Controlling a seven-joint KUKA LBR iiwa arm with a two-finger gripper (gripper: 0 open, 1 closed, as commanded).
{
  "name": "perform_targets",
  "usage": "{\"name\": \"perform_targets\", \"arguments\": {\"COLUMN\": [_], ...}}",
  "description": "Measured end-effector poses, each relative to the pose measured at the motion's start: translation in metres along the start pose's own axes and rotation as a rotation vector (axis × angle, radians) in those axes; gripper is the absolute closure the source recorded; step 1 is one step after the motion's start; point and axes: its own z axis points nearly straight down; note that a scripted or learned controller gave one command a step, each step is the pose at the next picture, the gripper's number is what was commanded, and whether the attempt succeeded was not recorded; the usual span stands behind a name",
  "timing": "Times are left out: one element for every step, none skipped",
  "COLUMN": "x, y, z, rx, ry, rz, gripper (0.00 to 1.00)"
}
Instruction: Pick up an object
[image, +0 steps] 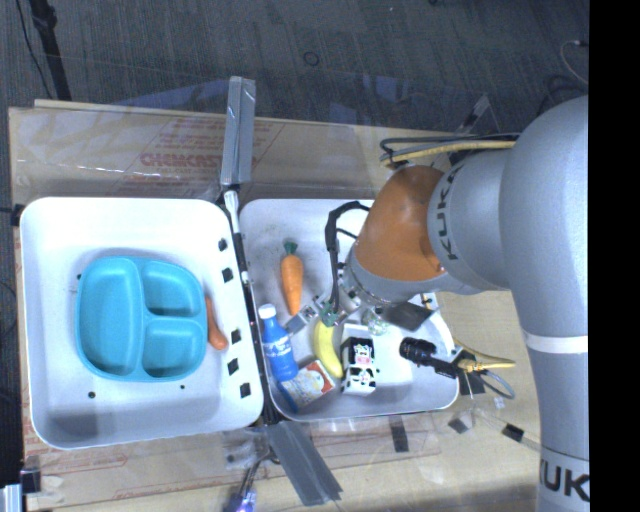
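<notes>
The bench (100, 140) bears two white bins side by side. The left bin (40, 230) holds a blue tray (140, 320) with three compartments, lying flat near the bin's middle; an orange stick (215, 328) lies along the tray's right edge, touching it.

The right bin (265, 225) holds the loose things that could be picked, all gathered in its near half. A blue bottle (277, 350) with a white cap lies close to the bin's left wall, cap pointing toward the far side. A carrot (291, 283) lies just beyond it and slightly to the right, its green top pointing toward the far wall, and apart from the other pieces. A red and white carton (315, 382) sits at the near wall, touching the bottle's base. A banana (328, 347) lies just right of the bottle, its near end against the carton. A box with a black and white cow print (359, 365) stands just beside the banana on its right.

The gripper (338, 312) hangs low over the bin, right at the banana's far end and near the carrot's tip; the wrist covers it, so whether it is wide, narrow or holding anything, I cannot tell. The arm (520, 200) reaches in from the right, its orange band (400, 225) above the bin's far right part.
</notes>
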Motion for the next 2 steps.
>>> {"name": "perform_targets", "arguments": {"x": [-0.028,-0.029], "y": [0.051,-0.047], "z": [0.002,0.003], "rx": [0.000,0.001], "ry": [-0.002,0.001], "rz": [0.294,0.423], "gripper": [0.00,0.00]}}
